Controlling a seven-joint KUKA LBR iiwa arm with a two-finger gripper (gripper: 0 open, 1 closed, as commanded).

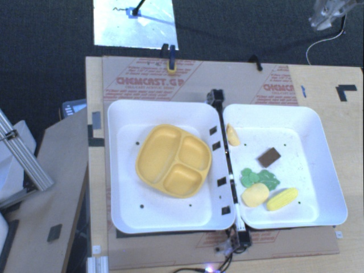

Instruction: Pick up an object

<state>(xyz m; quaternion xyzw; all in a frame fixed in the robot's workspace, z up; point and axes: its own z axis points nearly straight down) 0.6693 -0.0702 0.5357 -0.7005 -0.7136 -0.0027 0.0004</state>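
The one thing I can read is red print on the clear protective sheet (199,75) that lies on the bench under my two bins. At about eleven o'clock from the left bin (122,115) it spells "CHEMCAST GP" (149,81) in large capitals. The same red wording (277,88) repeats at twelve o'clock from the right bin (307,118), but there I cannot make out the letters. Fainter slanted lines of red type around both are too small to read.

Right bin (318,124) holds corn (282,199), lemon (255,195), greens (259,178), brown block (269,157).
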